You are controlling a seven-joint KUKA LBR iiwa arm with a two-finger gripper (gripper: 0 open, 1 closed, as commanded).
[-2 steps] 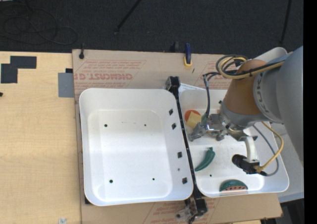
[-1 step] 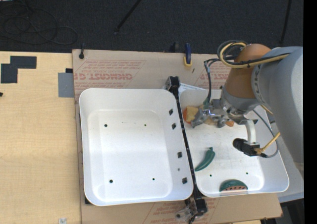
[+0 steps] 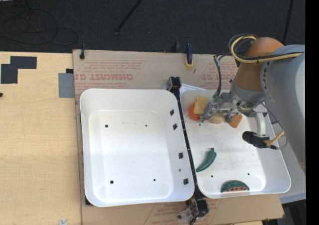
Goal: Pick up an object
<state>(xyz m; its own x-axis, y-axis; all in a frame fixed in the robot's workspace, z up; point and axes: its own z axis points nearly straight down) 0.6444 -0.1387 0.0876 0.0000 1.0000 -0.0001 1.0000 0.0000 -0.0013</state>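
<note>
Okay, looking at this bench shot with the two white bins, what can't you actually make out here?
- Gripper: in the camera view, the wrist and cables cover it, so its grip cannot be judged.
- Tan object and orange piece under the wrist: partly covered, so their shapes are unclear.
- Yellow block and red object: they overlap, so contact is uncertain.
- Watermelon slice: too small for detail.

The hand (image 3: 218, 111) sits among small objects (image 3: 200, 105) at the back of the right bin (image 3: 271, 181), beside the left bin (image 3: 94, 189)
</note>
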